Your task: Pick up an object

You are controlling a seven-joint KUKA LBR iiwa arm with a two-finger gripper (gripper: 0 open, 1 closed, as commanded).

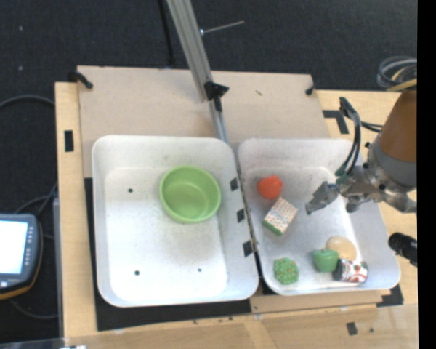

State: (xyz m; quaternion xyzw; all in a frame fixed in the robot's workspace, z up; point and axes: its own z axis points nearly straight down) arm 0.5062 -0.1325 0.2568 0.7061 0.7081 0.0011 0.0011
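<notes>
Dark carpet round the wooden table [69, 195], w/ two white bins side by side: left bin [116, 267] holds just a green bowl [190, 193], lots of free floor. Right bin [305, 158] is crowded at its near edge: green knobbly ball [285, 270], green toy [324, 259], pale ball [341, 246]; red ball [269, 187] + patterned block [280, 216] mid-left. Hand [338, 197] hangs over the right side, fingers spread, nothing betw. them.

I am looking down on the bench [69, 217], a pale wooden top. A brown board [152, 104] is lying across its far half, and a black mat [174, 313] is peeking out along the near edge. The two white bins are sitting side by side on these: the left bin [123, 267] toward the left edge, the right bin [298, 158] toward the right edge, their inner rims touching.
</notes>
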